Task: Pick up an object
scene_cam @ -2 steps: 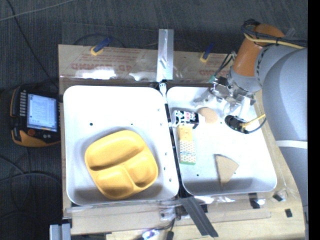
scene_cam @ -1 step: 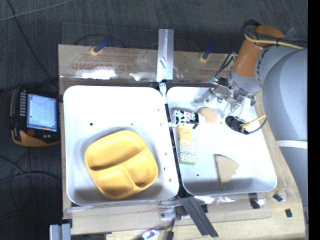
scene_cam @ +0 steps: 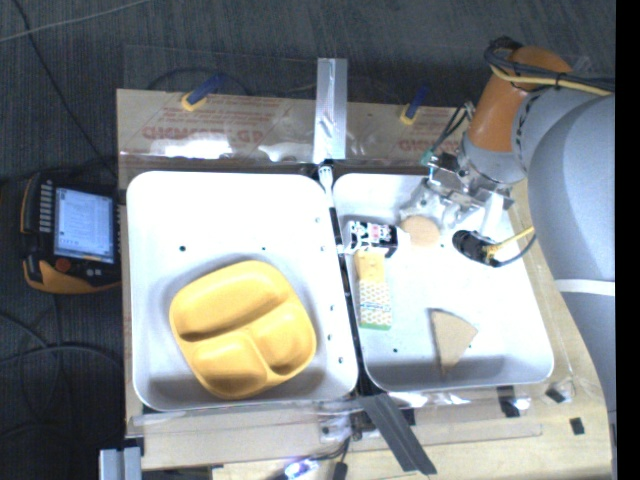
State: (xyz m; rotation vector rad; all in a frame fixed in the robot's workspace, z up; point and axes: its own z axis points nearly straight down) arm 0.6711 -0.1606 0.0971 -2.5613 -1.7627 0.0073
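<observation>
The tan wedge (scene_cam: 455, 336) sits at the front of the right bin (scene_cam: 520, 298), well clear of the claw (scene_cam: 432, 208), which hovers further back right over a small round tan piece (scene_cam: 421, 230), and honestly can't tell if it's open or closed.

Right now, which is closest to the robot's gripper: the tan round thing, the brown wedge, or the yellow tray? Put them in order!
Seen from the camera view, from the gripper:
1. Tan round thing, right beside it in the right bin.
2. Brown wedge, near that bin's front.
3. Yellow tray, away in the left bin.
</observation>
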